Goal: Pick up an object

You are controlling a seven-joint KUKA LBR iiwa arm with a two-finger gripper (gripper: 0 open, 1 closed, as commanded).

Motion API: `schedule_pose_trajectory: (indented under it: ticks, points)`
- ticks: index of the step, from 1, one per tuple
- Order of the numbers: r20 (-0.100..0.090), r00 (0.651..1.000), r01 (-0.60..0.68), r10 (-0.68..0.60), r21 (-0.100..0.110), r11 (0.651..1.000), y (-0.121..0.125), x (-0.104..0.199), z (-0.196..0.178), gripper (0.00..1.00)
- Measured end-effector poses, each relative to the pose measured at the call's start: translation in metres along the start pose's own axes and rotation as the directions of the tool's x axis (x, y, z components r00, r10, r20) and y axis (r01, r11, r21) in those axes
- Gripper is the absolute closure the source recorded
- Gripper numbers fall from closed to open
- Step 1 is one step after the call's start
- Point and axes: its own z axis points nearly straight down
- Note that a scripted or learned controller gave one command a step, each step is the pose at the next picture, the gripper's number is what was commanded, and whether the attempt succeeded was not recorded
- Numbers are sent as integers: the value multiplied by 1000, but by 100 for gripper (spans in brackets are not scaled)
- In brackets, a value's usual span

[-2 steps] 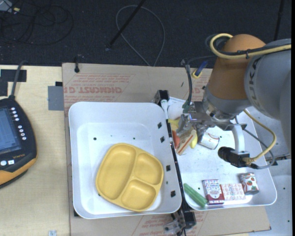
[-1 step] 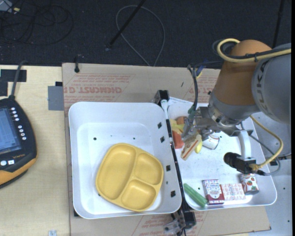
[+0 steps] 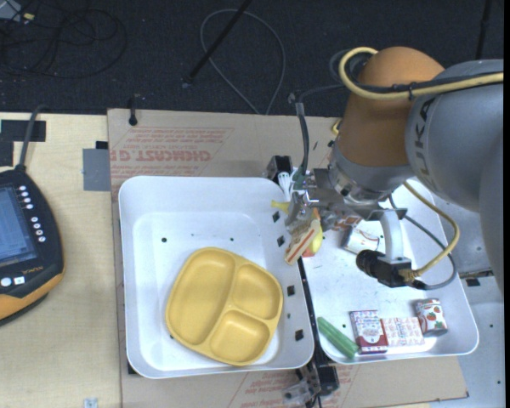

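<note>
One small red-and-yellow item (image 3: 303,241) sits between my gripper (image 3: 307,224) fingers, clenched above the divide between the bins. I judge it light and thin-edged; a hold across its middle seems safest.

A yellow three-compartment plate (image 3: 224,304) lies in a white bin (image 3: 144,228), a green pod-like item (image 3: 337,336) and red-and-white printed cartons (image 3: 368,330) in the other white bin (image 3: 463,330), under the grey arm (image 3: 459,134) with its orange band (image 3: 391,100).
</note>
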Motion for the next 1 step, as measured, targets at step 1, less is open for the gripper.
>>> schedule_pose_trajectory:
  ticks: [1]
  points:
    - [3, 1000, -6, 6, 4, 1000, -9, 0, 19, 100]
